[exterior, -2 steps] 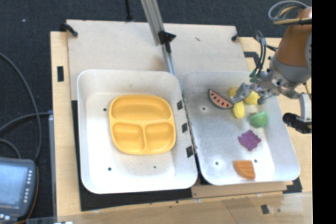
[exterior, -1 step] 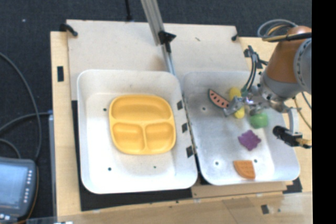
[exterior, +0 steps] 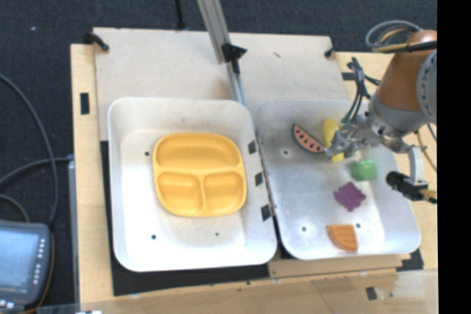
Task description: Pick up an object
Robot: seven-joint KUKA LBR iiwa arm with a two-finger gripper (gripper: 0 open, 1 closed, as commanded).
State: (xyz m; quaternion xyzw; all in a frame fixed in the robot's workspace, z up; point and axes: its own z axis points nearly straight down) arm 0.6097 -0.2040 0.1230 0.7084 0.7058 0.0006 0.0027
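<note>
Jaws: state cannot be told; gripper [exterior: 347, 145] low over yellow toy [exterior: 333, 136] near right bin's [exterior: 294, 232] back edge, beside watermelon slice [exterior: 307, 138], green piece [exterior: 363, 170] adjacent; placement suggests a grasp attempt on it.

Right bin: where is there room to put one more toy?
The right bin is bare at its near-left, left of the orange piece. It is crowded near the gripper: watermelon slice, yellow piece, green piece.

A yellow plastic three-compartment tray [exterior: 199, 173] lies in the left white bin [exterior: 125, 121]. The right white bin [exterior: 294, 220] holds a red watermelon-slice toy [exterior: 307, 138] at its rear, a purple toy [exterior: 349, 195] mid-bin and an orange wedge [exterior: 343, 237] near its front.
</note>
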